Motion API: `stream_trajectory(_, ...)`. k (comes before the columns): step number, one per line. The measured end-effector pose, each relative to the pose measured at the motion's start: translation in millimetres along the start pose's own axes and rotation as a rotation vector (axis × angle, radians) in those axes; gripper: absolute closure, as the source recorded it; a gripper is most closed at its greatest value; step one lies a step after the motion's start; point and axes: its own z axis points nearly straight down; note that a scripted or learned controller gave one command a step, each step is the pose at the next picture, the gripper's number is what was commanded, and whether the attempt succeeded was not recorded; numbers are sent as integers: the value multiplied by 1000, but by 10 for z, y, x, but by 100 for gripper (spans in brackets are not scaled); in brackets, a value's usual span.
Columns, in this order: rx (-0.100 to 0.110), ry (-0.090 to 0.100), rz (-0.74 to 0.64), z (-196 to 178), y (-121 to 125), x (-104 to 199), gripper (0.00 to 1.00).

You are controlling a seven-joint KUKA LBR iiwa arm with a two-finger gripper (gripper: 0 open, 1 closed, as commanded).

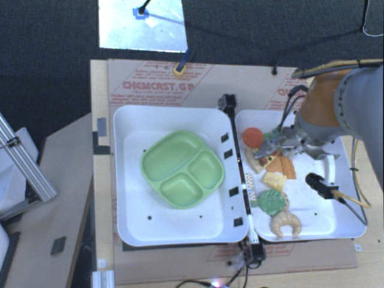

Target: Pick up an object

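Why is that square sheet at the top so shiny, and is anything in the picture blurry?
In the camera view, the sheet catches overhead light and glares pale, washing out its surface; the white bins look bright but even, with soft shadows under the green plate; the arm and the small foods near it are slightly soft, so fine detail there is hard to read.

Green divided plate (182, 169) in left bin (129, 221) (tilted); metal sheet (142, 17) beyond.

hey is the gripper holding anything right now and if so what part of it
It cannot be told. The gripper is down in the right bin, among the toy food, between the red tomato and the orange wedge, but no object shows clearly in its grasp.
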Motion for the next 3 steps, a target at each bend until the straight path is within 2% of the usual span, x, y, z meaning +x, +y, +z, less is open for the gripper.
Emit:
stream_trajectory(1,-20,-6,1,-173,54,-25,100)
stream_trajectory(2,1,-1,-3,-609,80,0,100)
stream_trajectory(3,3,0,-4,-1197,18,28,100)
